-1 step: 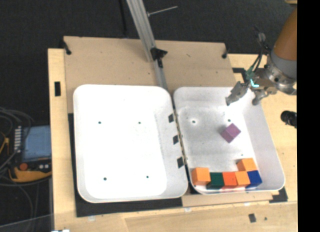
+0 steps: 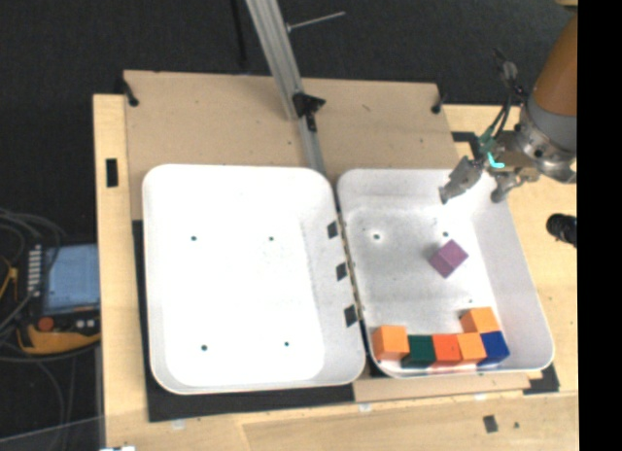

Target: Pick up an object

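Grey metal gripper (image 2: 480, 183) hangs over the far right corner of the right bin (image 2: 408, 191), its two fingers spread apart with nothing between them. One finger (image 2: 458, 185) slants toward the bin's middle; the other sits just at the right rim. The arm (image 2: 552, 99) comes in from the right, orange band above the wrist.

Purple cube (image 2: 448, 258) lies alone on the bin floor, near the centre, nearer the viewer than the gripper and apart from it, turned at an angle to the bin walls.

Along the near wall of the same bin, a packed row: orange cube (image 2: 391, 341) at the left end, green cube (image 2: 420, 350) touching it, then a red-orange cube (image 2: 446, 348), another orange one, and a blue cube (image 2: 494, 345) at the near right corner. One more orange block sits just behind that corner group.

Left bin (image 2: 243, 274) lies beside the right bin, their long edges touching. Both rest on a pale wooden bench (image 2: 112, 274). An aluminium rail (image 2: 277, 51) runs off the bench's far edge.
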Motion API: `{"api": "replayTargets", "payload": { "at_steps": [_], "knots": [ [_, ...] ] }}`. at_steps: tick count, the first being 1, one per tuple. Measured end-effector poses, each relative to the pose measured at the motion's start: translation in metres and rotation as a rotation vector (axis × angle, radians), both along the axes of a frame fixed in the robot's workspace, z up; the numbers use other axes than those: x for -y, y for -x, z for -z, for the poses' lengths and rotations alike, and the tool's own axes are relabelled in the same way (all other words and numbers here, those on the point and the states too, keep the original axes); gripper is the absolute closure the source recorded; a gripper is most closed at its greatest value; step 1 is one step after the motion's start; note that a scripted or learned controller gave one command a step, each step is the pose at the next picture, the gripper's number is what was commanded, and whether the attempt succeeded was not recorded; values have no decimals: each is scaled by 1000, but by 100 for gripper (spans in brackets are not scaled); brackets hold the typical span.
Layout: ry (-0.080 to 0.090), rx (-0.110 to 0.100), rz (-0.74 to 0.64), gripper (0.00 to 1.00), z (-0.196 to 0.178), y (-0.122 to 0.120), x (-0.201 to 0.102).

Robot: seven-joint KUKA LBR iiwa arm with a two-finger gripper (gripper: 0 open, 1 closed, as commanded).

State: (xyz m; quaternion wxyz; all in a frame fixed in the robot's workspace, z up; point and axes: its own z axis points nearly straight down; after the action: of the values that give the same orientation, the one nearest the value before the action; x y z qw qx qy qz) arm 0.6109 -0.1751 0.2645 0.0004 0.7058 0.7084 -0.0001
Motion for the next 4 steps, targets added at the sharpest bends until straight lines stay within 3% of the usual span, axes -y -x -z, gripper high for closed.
{"api": "replayTargets", "payload": {
  "at_steps": [3,4],
  "knots": [
    [2,-3,9,0,167,7,13],
    [1,7,14,100,153,5,13]
  ]
}}
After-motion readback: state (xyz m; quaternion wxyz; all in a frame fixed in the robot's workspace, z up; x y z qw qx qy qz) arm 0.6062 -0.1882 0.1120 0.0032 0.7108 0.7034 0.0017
